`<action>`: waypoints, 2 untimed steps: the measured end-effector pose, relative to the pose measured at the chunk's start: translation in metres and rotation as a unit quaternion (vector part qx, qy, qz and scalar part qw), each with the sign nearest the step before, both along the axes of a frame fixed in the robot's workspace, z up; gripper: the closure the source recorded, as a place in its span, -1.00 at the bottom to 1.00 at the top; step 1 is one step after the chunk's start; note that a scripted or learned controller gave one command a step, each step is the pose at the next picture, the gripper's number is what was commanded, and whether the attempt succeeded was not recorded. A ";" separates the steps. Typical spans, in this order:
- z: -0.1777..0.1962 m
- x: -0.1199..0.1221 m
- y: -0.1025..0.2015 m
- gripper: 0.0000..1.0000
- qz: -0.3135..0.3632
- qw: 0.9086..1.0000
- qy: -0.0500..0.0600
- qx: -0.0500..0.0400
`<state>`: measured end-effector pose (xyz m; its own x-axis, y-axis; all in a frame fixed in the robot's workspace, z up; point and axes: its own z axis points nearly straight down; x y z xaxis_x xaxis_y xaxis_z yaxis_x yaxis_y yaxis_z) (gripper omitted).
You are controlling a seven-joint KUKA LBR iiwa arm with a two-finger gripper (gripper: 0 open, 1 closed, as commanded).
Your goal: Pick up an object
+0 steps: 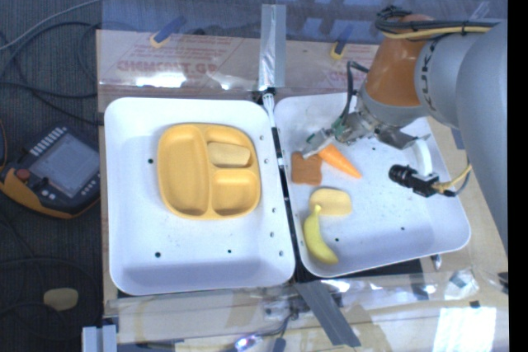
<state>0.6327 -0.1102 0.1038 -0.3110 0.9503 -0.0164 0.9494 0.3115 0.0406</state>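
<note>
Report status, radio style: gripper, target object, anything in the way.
Gripper low in right bin, at carrot's upper end; grasp unconfirmed. Brown toast piece touching carrot's left side. Banana and pale yellow piece lie nearer, apart.

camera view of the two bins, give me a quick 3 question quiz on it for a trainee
1. True or false: the yellow divided tray lies in the right bin.
2. Which item lies closest to the tool? A) banana B) carrot C) yellow divided tray
3. Fill in: the brown toast slice lies in the ___ bin, near the divider between the bins.

Key:
1. False; it lies in the left bin.
2. B; the carrot lies just below the tool.
3. right
</note>
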 end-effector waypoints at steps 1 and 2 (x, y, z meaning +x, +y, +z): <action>0.015 -0.036 -0.028 -1.00 0.008 1.000 0.017 0.000; 0.015 -0.036 -0.028 -1.00 0.008 1.000 0.017 0.000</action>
